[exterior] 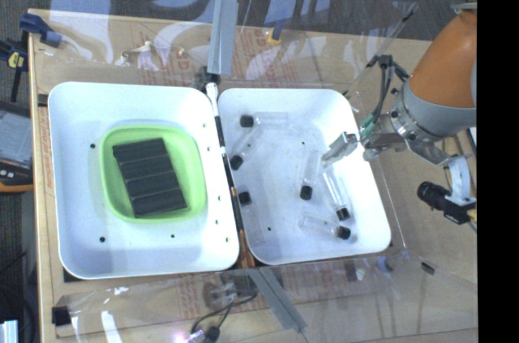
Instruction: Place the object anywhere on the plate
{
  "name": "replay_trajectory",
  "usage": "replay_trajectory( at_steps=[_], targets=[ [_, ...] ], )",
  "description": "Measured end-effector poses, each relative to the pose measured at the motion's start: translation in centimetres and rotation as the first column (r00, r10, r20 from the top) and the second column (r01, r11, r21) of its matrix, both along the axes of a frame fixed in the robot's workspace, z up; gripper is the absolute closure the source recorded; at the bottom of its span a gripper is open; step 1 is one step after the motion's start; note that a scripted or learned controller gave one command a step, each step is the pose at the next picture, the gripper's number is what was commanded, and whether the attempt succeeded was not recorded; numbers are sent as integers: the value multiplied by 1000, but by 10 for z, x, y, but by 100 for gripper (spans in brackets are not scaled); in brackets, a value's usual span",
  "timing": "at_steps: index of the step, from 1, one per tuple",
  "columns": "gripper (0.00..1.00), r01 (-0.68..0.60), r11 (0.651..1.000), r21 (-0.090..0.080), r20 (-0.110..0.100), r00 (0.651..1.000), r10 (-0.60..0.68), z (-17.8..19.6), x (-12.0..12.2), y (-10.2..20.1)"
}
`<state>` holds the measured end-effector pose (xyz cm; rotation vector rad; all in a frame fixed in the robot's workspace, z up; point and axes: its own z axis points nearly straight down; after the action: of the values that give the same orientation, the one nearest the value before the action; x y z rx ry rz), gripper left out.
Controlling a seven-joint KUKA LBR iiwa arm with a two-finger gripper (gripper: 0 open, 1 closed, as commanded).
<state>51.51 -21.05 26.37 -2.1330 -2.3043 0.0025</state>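
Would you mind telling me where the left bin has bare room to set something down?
In the left bin, a bare white margin rings the green plate, widest along the front. The plate is crowded by the dark ridged block, leaving its green rim free.

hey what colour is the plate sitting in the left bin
Light green plate, holding a dark grey ridged block. It shows best in the camera view.

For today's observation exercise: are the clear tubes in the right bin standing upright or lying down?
Lying down: each clear tube rests lengthwise on the right bin floor.
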Motion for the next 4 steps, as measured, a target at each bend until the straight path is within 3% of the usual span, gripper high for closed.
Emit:
replay_trajectory(
  at_steps=[1, 2, 3, 4],
  targets=[
    [0, 71, 997, 0, 3, 997, -71, 118, 17, 0],
    [0, 163, 987, -1, 2, 987, -163, 179, 91, 1],
    [0, 286, 958, -1, 1, 958, -286, 178, 142, 6],
    [0, 439, 899, -2, -1, 899, -439, 177, 142, 9]
  ],
)
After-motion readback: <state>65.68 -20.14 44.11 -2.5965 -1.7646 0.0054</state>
